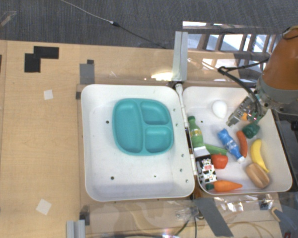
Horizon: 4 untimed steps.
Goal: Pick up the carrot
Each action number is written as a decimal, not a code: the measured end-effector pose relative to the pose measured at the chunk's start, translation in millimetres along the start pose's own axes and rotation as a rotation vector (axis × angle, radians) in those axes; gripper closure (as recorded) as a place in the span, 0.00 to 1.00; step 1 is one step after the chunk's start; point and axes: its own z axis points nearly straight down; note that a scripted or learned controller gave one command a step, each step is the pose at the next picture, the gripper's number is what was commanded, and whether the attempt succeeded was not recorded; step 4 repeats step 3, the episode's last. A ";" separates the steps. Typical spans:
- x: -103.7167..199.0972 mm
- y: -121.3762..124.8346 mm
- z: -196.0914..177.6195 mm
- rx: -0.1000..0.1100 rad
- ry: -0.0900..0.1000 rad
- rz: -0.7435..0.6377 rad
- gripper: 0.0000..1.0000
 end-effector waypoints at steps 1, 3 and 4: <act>-2.2 1.4 -12.2 -0.004 -0.008 -0.005 1.00; -4.8 6.0 -36.0 -0.011 -0.024 -0.020 1.00; -4.8 6.0 -36.0 -0.011 -0.024 -0.020 1.00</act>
